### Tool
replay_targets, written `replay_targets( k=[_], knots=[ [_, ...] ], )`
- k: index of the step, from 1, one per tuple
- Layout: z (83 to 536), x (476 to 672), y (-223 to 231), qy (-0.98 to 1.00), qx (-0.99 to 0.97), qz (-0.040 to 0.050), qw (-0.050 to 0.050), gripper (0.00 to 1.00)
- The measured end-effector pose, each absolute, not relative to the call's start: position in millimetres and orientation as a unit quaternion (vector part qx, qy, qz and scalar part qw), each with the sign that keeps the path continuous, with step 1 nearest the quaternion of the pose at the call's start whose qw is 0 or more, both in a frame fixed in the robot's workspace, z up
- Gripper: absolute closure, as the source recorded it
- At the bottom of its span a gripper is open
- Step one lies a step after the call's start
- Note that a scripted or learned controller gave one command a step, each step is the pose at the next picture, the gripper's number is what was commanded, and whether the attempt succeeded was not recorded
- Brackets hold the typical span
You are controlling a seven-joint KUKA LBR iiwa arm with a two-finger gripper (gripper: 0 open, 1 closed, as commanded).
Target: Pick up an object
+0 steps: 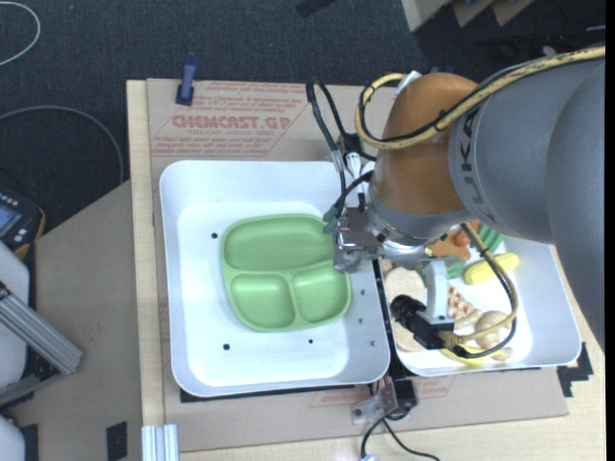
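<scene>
A green three-compartment plate (284,271) lies in the left white bin (192,209). My gripper (346,241) hangs at the plate's right rim, right beside the wall between the two bins. The orange wrist band (423,152) and the grey arm cover much of the right bin (548,334). Small objects show there beside the arm: a yellow piece (485,268), a green piece (487,238), an orange piece (450,247) and a pale round one (488,327).
The bins sit on a cardboard sheet (231,113) with red print. A blue clip (186,80) lies at its far left corner. Black and yellow cables (332,123) run from the wrist over the left bin's far rim. A metal bar (38,334) lies at the left.
</scene>
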State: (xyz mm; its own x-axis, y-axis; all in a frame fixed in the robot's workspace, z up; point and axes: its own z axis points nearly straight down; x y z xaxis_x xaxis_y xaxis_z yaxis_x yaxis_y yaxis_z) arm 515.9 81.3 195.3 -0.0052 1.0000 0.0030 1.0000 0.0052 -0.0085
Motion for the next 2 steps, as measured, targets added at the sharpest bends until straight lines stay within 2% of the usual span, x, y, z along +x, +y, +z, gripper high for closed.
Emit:
replay_targets(
  k=[2],
  knots=[
    [217,519.3,78,-0.707,-0.707,-0.0005,0.000,1.00]
  ],
)
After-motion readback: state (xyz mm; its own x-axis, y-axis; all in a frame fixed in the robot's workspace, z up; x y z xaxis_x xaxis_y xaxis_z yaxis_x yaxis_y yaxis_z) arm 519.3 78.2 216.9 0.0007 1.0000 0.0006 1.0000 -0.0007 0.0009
